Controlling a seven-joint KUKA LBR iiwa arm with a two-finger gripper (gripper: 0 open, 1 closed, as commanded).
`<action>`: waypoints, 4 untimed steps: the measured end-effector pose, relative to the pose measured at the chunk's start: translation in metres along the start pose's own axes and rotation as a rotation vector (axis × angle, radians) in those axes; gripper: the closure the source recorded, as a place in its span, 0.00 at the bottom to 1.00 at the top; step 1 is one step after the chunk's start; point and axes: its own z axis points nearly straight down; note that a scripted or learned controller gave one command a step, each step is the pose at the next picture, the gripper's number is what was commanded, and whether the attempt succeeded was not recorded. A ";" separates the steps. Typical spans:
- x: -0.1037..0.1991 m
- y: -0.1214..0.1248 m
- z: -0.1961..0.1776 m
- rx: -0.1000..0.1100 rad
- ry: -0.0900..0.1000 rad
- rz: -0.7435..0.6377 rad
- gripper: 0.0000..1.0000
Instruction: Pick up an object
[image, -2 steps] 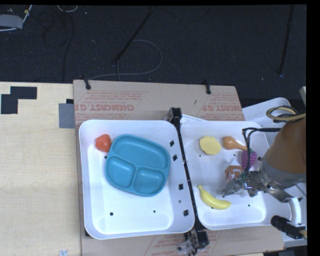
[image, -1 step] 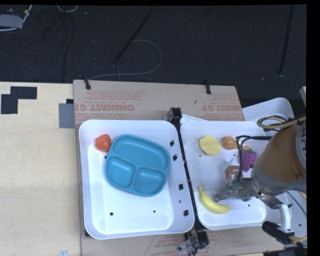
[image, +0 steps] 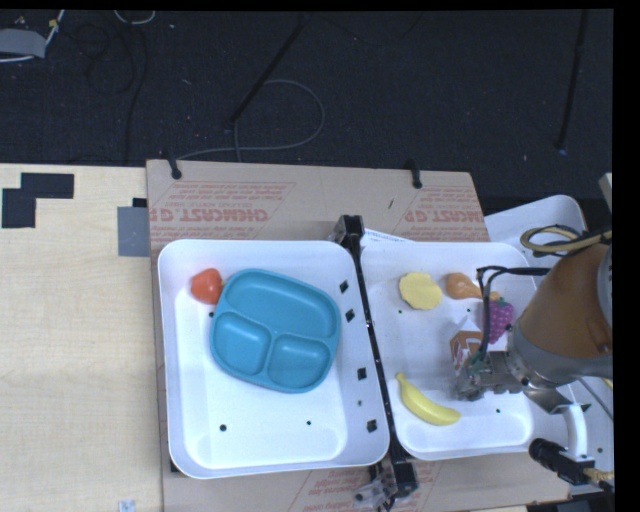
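Camera view, looking down at a slant on two white bins side by side. Left bin (image: 190, 420): blue divided plate (image: 274, 330) in the middle, small red-orange ball (image: 206, 286) touching its upper-left edge. Right bin (image: 500, 440): yellow round piece (image: 420, 291) and orange piece (image: 461, 287) near the far wall, purple grape bunch (image: 498, 316) just beside the arm, banana (image: 427, 402) near the front, lying at a slant.

Gripper (image: 476, 382) low inside the right bin, just right of the banana and near it, below a small orange-and-white object (image: 463, 346) (too blurred to name). Arm (image: 562, 318) reaching in from the right, covering the right part of this bin.

Step in hand, as a judgement: lowering to take something from the right bin, most likely the banana or the small object beside it. To do it well: centre over one thing alone, straddle the banana across its narrow body and not along its length, go down straight, avoid pushing it toward the front wall, close only when both sides are bracketed. Risk of a curved, smooth fruit rolling out sideways.

Pincer state: cannot tell, dark and blurred against the arm. Nothing seen clearly pinched; contact with the banana also unclear.
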 end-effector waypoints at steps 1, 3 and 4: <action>-0.003 0.011 -0.050 -0.003 -0.002 -0.009 1.00; 0.005 0.013 -0.140 -0.003 -0.002 -0.009 1.00; 0.059 0.019 -0.145 0.000 0.001 -0.013 1.00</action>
